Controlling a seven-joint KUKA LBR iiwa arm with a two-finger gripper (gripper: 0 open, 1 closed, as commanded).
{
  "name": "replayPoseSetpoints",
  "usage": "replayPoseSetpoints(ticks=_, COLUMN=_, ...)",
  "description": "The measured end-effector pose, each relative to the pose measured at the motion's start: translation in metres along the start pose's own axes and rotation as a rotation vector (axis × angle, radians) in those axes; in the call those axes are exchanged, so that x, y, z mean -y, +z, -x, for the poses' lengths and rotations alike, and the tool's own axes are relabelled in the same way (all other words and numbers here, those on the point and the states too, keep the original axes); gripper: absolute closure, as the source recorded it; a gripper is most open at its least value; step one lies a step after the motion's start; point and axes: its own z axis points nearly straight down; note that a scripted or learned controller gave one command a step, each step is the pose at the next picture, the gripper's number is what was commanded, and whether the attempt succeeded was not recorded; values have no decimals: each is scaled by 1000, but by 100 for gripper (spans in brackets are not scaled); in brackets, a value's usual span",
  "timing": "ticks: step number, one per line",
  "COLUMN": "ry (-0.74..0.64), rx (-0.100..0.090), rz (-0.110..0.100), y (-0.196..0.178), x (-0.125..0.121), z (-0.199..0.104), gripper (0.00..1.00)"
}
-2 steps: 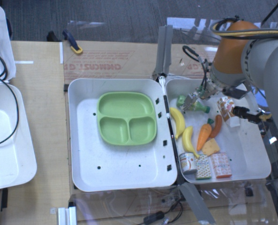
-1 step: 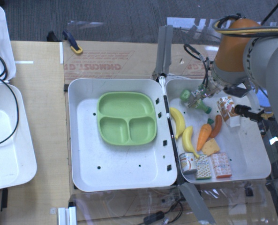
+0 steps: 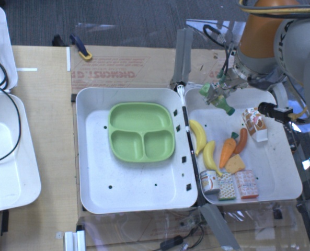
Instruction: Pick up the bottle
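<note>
The arm point(image 3: 280, 30) reaches in from the right, grey with its orange band up top, and the gripper point(image 3: 216, 94) hangs over the back left corner of the right bin point(image 3: 280, 184). There's the bottle point(image 3: 217, 99), green, tilted, sitting right at the gripper's tip, its lower end pointing down toward the bin floor near the back wall. It looks pinched between the fingers, though the tips are small and cluttered with cables at this angle.

Down in the right bin: two bananas point(image 3: 203, 145) lie end to end along the left wall, a carrot point(image 3: 227, 150) leans beside them, and a reddish sausage point(image 3: 242, 140) touches the carrot's right side. A wedge of cheese point(image 3: 235, 164) sits just below the carrot. A small carton point(image 3: 254, 124) rests near the back right, well apart from the bananas. Along the front edge, a can point(image 3: 209, 182) lies on its side, with two small boxes point(image 3: 237, 185) just beside it.

Over in the left bin point(image 3: 92, 182), a green divided plate point(image 3: 142, 131) lies flat toward the back, three compartments facing up. Both bins sit side by side on the bench point(image 3: 45, 213).
</note>
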Motion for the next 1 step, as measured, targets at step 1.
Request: replayPoseSetpoints(ticks=1, ry=337, rx=0, rz=-3, y=-1, x=8, z=3, gripper=100)
